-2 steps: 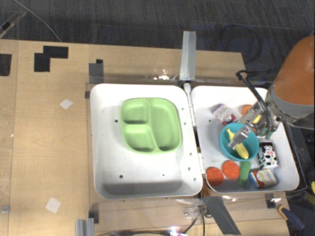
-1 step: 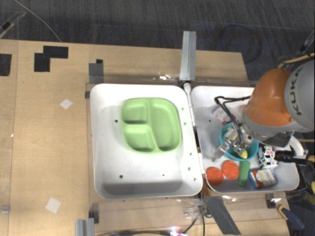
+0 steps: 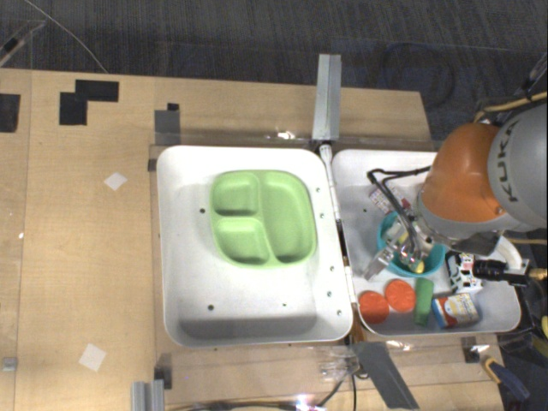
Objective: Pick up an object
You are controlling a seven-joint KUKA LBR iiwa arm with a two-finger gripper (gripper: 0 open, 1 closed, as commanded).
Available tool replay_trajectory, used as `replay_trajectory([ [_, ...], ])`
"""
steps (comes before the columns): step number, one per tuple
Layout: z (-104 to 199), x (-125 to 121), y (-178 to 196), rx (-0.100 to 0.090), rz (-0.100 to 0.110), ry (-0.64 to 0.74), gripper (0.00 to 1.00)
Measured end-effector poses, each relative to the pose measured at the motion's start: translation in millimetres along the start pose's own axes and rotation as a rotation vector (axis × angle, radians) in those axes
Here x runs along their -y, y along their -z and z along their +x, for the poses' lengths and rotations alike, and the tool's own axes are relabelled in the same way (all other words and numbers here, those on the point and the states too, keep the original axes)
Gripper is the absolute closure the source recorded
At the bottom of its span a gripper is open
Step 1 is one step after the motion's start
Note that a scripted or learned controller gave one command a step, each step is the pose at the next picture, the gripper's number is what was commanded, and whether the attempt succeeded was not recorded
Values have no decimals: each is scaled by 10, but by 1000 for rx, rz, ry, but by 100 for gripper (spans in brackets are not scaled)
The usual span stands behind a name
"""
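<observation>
The gripper (image 3: 401, 253) hangs low in the right bin (image 3: 360, 182), under the orange band of the arm (image 3: 462, 182). It sits over a teal bowl (image 3: 435, 259) with something yellow (image 3: 419, 267) at its rim. Just in front lie two orange round pieces (image 3: 373, 305) (image 3: 399, 294), a green upright piece (image 3: 423, 302) and a small printed carton (image 3: 455, 309). Whether anything is between the fingers is hidden.
The left bin (image 3: 184, 229) holds a light green divided tray (image 3: 261, 217). A metal post (image 3: 326, 97) stands behind the wall between the bins. Cables (image 3: 390, 182) loop from the wrist. The wooden bench (image 3: 77, 229) stretches to the left.
</observation>
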State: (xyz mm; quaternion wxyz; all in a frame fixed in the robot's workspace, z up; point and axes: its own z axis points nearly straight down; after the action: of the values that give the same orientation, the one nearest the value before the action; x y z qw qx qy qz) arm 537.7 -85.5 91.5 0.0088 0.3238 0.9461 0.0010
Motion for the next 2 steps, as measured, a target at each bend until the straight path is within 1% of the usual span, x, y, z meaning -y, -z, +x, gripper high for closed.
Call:
replay_trajectory([
  [1,102,113,6,5,-7,-107,0],
  [2,-648,-392,61,-61,31,108,0],
])
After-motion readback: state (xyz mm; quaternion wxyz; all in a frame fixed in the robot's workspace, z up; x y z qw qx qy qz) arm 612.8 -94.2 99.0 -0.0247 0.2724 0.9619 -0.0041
